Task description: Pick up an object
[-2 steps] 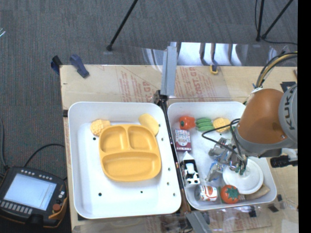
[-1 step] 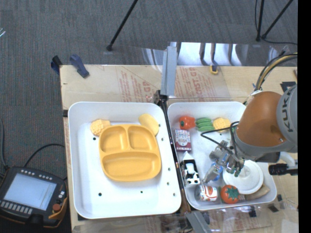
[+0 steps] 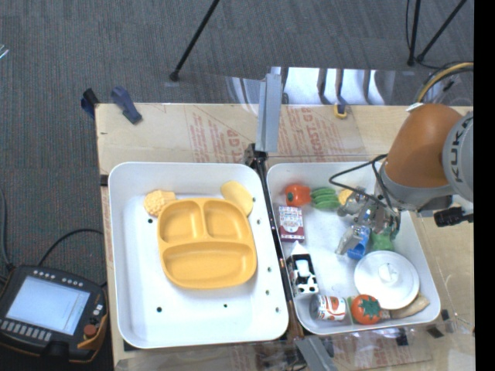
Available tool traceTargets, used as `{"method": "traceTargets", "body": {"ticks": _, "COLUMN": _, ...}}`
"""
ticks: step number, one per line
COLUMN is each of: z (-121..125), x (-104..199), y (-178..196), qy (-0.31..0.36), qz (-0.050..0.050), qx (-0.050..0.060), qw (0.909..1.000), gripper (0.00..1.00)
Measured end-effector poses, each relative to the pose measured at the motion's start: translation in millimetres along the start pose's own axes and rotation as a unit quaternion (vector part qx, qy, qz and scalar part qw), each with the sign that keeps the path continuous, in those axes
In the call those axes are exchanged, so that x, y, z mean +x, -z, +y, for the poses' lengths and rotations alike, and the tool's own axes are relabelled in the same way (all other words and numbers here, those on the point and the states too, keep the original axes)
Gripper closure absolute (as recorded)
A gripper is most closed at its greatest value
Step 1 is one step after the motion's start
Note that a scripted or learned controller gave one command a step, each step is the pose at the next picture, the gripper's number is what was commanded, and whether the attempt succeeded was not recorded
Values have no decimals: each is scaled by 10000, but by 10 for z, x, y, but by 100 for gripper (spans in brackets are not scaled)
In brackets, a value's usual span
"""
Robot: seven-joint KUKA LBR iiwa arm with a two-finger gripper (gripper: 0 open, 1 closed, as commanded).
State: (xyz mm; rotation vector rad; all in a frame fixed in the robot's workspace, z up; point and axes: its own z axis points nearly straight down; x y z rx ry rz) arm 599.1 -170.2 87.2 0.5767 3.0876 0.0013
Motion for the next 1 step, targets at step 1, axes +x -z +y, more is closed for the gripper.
{"method": "traceTargets", "body": {"ticks": 1, "z": -28, "x": 408, "y": -8, "qy": -24, "qz": 15, "qx": -1, "qw": 10000, "gripper": 0}}
